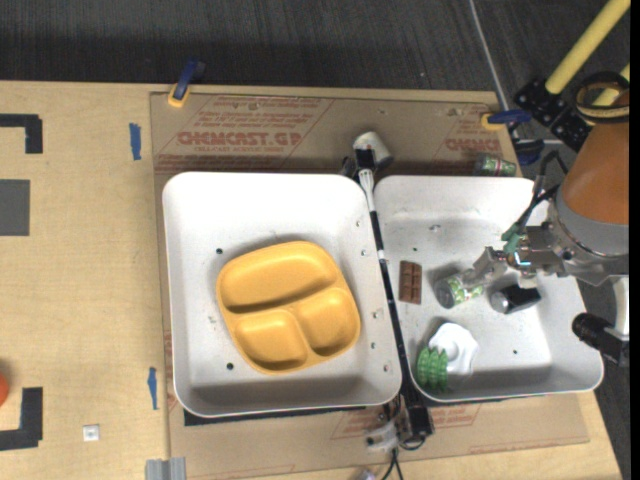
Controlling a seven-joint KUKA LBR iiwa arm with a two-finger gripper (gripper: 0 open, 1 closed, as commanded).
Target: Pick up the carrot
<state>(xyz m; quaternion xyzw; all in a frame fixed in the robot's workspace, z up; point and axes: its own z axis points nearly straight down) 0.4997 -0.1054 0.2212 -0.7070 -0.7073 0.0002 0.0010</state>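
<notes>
The brown cardboard sheet (330, 133) under the bins carries reddish print at upper centre that I read as "CHEMCAST GP". A smaller line above it and a repeat at upper right are too faint for me to read.

I count two shallow white plastic bins: the left bin (190, 268) and the right bin (450, 203), touching along their inner walls. In the left bin lies one yellow plastic plate (288, 305) with three compartments.

I count four small things in the right bin:
- a flat brown rectangular block (410, 281) near its left wall
- a small clear-and-green item (455, 289) at mid-frame right
- a white piece with a green ribbed end (446, 353) at the lower part
- a small black object (517, 298) beside the arm

Two blue clamps (186, 76) grip the cardboard's top edge.

The gripper (497, 266) reaches in from the right over the right bin, just beside the clear-and-green item. I cannot tell how far open it is, or whether it touches anything.

None of these reads clearly to me as the carrot. A small orange-red thing (3, 389) sits at the lower left frame edge, cut off, and I cannot tell what it is.
</notes>
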